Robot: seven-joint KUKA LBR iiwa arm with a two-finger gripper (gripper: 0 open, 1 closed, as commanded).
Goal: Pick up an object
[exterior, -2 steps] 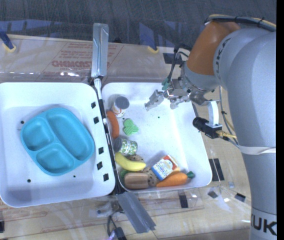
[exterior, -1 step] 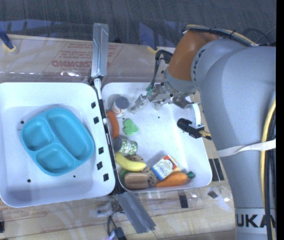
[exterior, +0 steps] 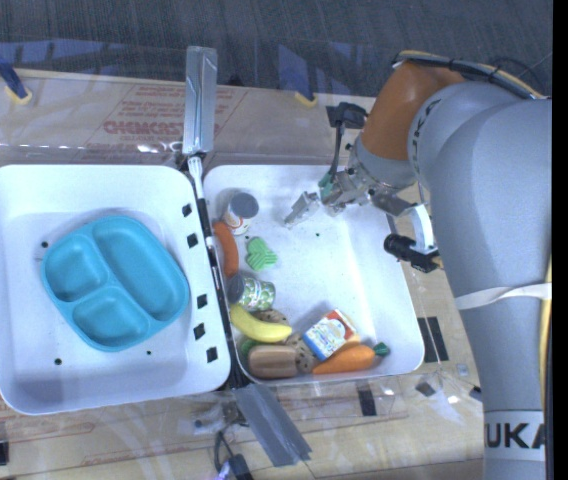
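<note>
Right bin [exterior: 389,268]: white and shallow, one of two on the desk [exterior: 84,118]; it carries all the loose objects, crowded along its left wall and near corner.
Banana [exterior: 259,325]: one, yellow, curved, with dark tips, lying near the left wall.
Carrots: two, orange; one [exterior: 227,248] lies along the left wall, the other [exterior: 347,359] in the near corner with a green stalk end.
Carton [exterior: 328,334]: one, small, red, white and blue, touching the near carrot.
Green toy [exterior: 260,256]: one, ridged, just beside the upper carrot.
Can [exterior: 256,292]: one, green-labelled, on its side above the banana.
Cup [exterior: 240,208]: one, grey-rimmed, at the far left.
Brown item [exterior: 272,361]: one, rounded, below the banana.
Left bin [exterior: 24,368]: one, white.
Tray [exterior: 114,281]: one, blue, three compartments, in the left bin.
Pincer [exterior: 304,208]: low over the right bin's far part, well apart from the objects; nothing seen between its tips, opening cannot be told.
</note>
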